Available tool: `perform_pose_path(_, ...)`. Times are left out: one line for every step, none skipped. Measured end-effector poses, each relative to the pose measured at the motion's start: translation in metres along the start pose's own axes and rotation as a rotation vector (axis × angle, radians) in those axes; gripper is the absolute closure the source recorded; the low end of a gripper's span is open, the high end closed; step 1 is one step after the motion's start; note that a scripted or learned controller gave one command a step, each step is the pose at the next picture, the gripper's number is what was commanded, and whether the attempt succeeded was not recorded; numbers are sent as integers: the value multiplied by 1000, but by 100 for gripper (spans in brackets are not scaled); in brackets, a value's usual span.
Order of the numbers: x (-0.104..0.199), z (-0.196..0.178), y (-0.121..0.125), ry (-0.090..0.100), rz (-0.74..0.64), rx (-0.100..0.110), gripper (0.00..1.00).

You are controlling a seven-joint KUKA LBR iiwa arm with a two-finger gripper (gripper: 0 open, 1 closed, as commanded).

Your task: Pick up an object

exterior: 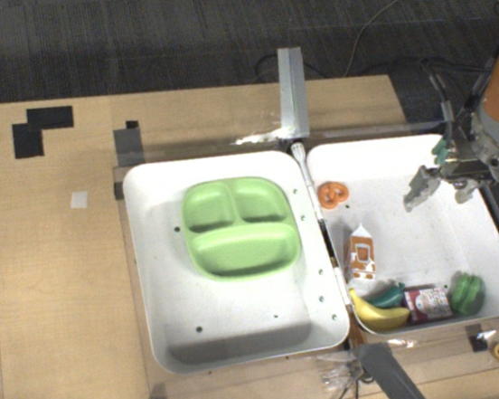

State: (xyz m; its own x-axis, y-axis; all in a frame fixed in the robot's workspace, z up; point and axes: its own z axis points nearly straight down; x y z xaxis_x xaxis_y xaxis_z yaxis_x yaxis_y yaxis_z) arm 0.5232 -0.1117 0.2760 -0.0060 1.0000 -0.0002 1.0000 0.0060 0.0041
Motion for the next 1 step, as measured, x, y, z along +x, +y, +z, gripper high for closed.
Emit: perform_pose_path(-79,43,40,-1,19,0,0)
